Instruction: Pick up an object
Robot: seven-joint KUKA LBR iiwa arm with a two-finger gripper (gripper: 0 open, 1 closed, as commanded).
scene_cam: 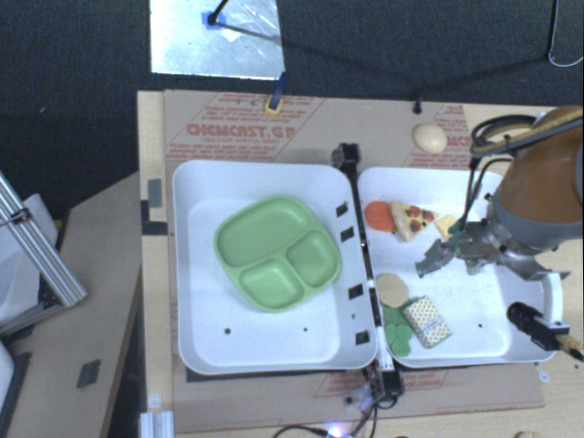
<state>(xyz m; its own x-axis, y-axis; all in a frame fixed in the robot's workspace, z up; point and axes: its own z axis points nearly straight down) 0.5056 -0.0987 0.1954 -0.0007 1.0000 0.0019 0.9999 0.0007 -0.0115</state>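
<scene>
Toys lie scattered in the right bin (493, 347): a red disc (379, 214) touching a pizza slice (413, 219), a small yellow block (446, 226) just beside the slice, and lower down a tan disc (392, 289), a green ridged piece (397, 329) and a patterned box (427, 322) close together near the divider. The gripper (434, 265) hovers over the middle of this bin, between the upper group and the lower one; the yellow block sits just above and to the right of it, the tan disc below and to its left. Nothing lies between its fingers, and whether they stand apart or together I cannot tell, since the dark metal blurs into one shape. The arm (538, 190), orange-brown at the wrist, reaches in from the right with cables looping above it.

The left bin (201, 336) holds a green divided plate (278, 252), tilted a little. Both bins rest on a brown cardboard sheet (237, 126) with red print, on which a cream egg (430, 137) sits above the right bin. Beyond the board the floor is dark carpet, with a shiny foil square (217, 24) at the top and a metal frame (36, 254) at the left edge.
</scene>
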